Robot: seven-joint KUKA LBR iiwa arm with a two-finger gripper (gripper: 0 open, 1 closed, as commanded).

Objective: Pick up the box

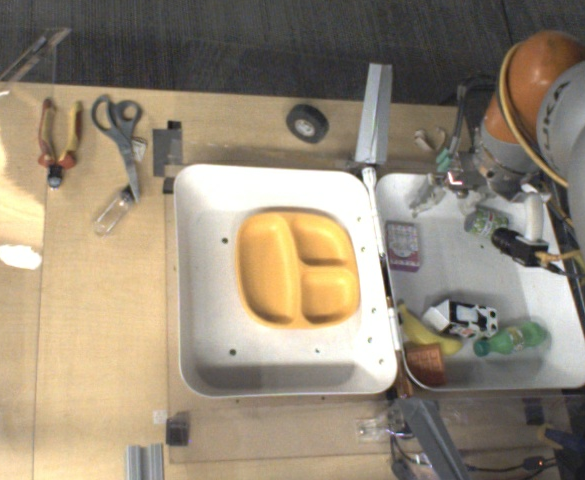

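Camera view shows the box (402, 245) lying flat in the right bin (562, 368), close to that bin's left wall and near its upper part. It looks thin, with a pinkish printed face. Around it the bin floor is bare, so nothing presses against it.

Lower in the same bin, well apart from the box, there is a small heap: a black and white toy cow (462, 318), a yellow banana (427, 333), a green bottle (512, 340) and a brownish cup-like thing (427, 365). The left bin (202, 298) carries a yellow divided tray (297, 266).

The hand (457, 183) hangs over the upper edge of the right bin, to the right of the box and not touching it. I cannot tell its state, because cables and metal parts cover it.

My judgement of the risks: the box is flat and low, so a grasp from above may slide over its top face and close on nothing. Because it lies so near the wall between the two bins, part of the hand may hit the rim during the descent, or push the box against the wall and tilt it. If the hand descends where it hangs, it misses the box completely. On the tabletop, the scissors (122, 148) and pliers (57, 138) are far away and make no danger.
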